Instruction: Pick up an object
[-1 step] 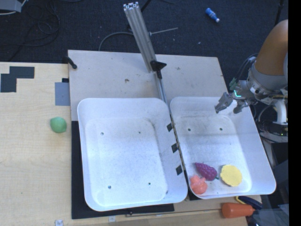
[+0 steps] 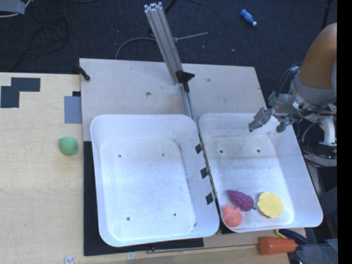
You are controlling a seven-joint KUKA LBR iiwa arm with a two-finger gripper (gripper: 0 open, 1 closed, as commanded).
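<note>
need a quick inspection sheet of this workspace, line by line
surface: left bin and right bin, white, side by side on the bench
job's things: purple grapes, yellow disc, orange piece, all at the right bin's near end
clutter: green ball left of the bins; orange tool by the front edge
grippers: gripper open above the right bin's far edge, holding nothing
cables: black loops on the floor
surroundings: metal rail; blue item

Open room across most of the right bin [image 2: 286, 158]; purple piece [image 2: 241, 199], yellow disc [image 2: 270, 204], orange piece [image 2: 232, 215] crowded along its near edge.
</note>
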